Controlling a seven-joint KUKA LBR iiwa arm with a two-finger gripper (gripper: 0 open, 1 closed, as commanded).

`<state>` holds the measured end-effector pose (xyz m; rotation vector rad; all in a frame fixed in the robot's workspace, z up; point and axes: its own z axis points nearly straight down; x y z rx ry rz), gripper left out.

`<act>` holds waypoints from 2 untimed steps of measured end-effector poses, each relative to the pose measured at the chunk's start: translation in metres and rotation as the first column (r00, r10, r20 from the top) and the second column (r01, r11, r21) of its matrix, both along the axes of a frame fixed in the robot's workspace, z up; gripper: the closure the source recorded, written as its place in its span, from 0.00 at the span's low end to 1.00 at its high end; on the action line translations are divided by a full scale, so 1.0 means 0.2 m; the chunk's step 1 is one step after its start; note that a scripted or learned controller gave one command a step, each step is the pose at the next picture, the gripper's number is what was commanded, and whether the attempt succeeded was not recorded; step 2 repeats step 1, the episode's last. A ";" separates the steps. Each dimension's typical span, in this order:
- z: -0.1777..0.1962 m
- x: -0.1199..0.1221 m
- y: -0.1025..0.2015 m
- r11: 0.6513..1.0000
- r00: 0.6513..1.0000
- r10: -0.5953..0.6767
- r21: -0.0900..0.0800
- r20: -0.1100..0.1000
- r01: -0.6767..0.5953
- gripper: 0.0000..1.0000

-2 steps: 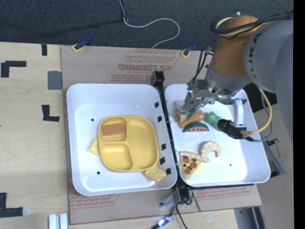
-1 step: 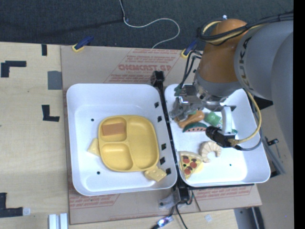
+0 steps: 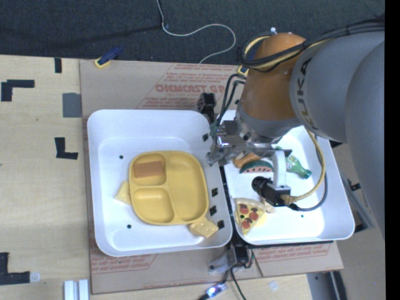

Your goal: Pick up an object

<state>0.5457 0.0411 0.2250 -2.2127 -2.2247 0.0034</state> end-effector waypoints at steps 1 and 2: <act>-0.02 0.01 0.25 1.000 1.000 0.002 0.000 0.002 -0.002 1.00; -0.02 0.01 0.25 1.000 1.000 0.002 0.000 0.002 -0.002 1.00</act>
